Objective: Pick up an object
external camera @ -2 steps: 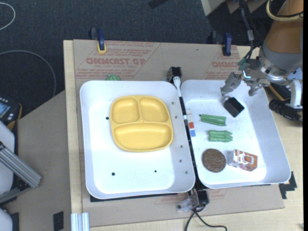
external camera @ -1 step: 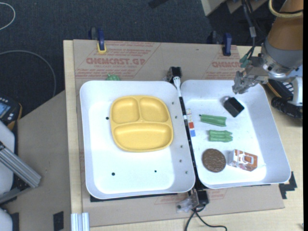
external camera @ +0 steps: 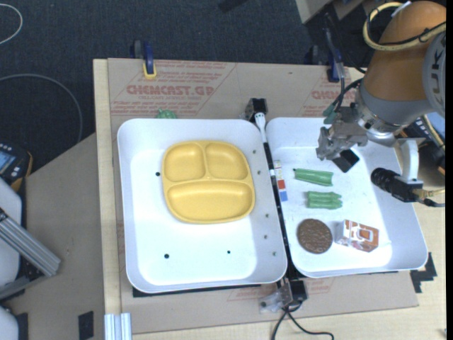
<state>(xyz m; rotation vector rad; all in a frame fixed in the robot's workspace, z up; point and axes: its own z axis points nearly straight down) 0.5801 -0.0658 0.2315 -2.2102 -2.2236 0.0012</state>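
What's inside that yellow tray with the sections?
Nothing shows in the yellow tray: its three sections look bare. It lies in the left bin and covers the bin floor beneath it, so that patch is hidden.

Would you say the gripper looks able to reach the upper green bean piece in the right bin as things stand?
Probably yes. The gripper hangs over the right bin, just up and right of the upper green bean piece, which lies apart from the lower green piece with nothing on top.
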